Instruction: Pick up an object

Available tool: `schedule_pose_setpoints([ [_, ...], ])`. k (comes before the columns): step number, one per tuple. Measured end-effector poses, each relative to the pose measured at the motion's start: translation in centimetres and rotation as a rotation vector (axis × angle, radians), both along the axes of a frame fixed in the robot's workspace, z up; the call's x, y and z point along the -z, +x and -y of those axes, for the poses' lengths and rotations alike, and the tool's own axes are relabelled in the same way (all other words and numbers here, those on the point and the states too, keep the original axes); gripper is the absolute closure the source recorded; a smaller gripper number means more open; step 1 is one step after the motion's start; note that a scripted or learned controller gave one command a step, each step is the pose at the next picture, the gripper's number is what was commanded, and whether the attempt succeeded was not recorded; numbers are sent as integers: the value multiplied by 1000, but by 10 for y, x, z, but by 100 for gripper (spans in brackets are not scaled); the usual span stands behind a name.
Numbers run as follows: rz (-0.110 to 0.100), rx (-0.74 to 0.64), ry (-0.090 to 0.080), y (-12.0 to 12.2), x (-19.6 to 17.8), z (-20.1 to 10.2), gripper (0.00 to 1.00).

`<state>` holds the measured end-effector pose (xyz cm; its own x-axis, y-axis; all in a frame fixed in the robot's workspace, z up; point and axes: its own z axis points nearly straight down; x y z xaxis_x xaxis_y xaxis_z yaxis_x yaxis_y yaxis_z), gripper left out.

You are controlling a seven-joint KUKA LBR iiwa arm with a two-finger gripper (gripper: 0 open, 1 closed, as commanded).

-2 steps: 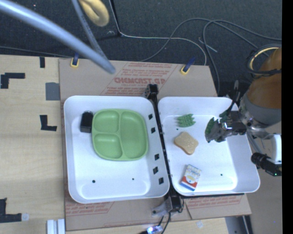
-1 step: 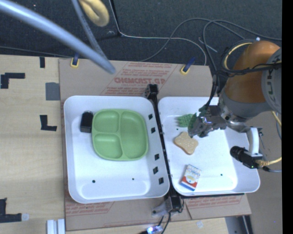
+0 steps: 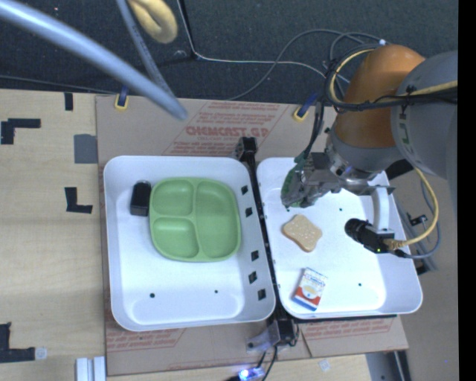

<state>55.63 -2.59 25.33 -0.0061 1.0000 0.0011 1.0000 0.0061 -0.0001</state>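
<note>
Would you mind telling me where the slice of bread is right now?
In the camera view, the slice of bread lies in the right bin, near its left wall, just below the gripper and above the small carton.

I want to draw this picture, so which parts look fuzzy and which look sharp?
In the camera view, the grey bar slanting across the top left is smeared and out of focus, and so is the yellowish blob beside it; the green plate, the toast-shaped piece and the small carton are fairly sharp, with soft shadows.
</note>
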Motion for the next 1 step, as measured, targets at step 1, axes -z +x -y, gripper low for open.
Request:
schedule_pose_setpoints([
  [1,0,2,-2,24,3,-36,100],
])
